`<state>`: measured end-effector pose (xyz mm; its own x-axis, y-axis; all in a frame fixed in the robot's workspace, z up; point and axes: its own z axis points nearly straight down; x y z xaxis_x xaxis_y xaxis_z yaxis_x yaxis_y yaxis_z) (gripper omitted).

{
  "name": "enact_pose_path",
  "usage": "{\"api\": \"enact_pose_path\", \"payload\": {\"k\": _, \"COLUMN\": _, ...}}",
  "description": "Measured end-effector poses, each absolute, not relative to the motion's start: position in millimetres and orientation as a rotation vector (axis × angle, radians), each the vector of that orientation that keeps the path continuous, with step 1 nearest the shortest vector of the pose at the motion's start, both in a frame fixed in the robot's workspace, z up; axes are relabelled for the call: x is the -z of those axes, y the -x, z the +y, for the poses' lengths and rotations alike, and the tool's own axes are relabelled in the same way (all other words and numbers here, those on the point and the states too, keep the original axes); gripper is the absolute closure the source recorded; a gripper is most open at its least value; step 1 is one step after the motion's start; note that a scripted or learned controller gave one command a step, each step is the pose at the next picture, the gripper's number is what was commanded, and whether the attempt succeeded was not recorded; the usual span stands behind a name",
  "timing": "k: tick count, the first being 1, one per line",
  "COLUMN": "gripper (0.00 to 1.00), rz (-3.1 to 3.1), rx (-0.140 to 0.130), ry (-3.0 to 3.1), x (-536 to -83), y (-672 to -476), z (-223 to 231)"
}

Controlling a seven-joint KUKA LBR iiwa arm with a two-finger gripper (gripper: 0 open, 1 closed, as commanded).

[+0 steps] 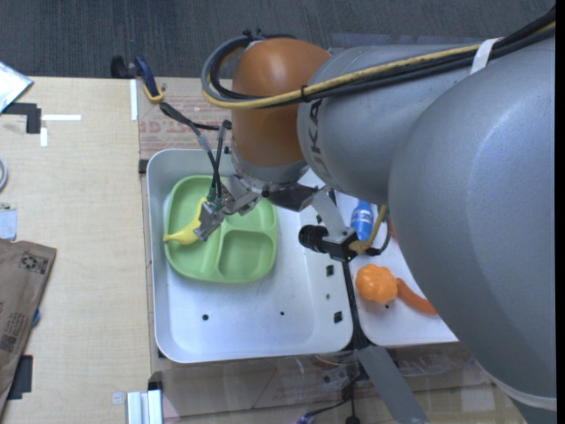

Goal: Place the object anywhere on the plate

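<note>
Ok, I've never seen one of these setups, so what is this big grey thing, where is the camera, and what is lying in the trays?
The big grey shape with the orange band is a robot arm, reaching in from the right. One camera, fixed above the bench, looks down at a slant.

On the bench are two shallow white bins side by side. The left bin holds a green divided plate. The gripper, the arm's two-finger hand, is low over the plate's left part, right by a yellow banana-like object that lies on the plate's left edge. Whether the fingers grip it is too small to tell.

In the right bin lie an orange round object, with an orange carrot-like piece beside it, and something blue partly hidden by the arm.
</note>
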<state>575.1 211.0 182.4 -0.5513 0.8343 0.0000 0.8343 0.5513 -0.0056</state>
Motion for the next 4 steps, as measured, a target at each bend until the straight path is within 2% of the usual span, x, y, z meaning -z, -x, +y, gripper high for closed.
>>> {"api": "enact_pose_path", "payload": {"k": 1, "gripper": 0.0, "rz": -2.484, "rx": -0.01, "ry": 1.922, "x": -254, "y": -528.9, "z": 186}}
{"api": "enact_pose_path", "payload": {"k": 2, "gripper": 1.0, "rz": -2.485, "rx": -0.02, "ry": 1.92, "x": -259, "y": -530.2, "z": 185}}
{"api": "enact_pose_path", "payload": {"k": 3, "gripper": 1.0, "rz": -2.211, "rx": -0.011, "ry": 2.229, "x": -201, "y": -578.3, "z": 118}}
{"api": "enact_pose_path", "payload": {"k": 4, "gripper": 1.0, "rz": -2.62, "rx": -0.009, "ry": 1.727, "x": -162, "y": -576.5, "z": 171}}
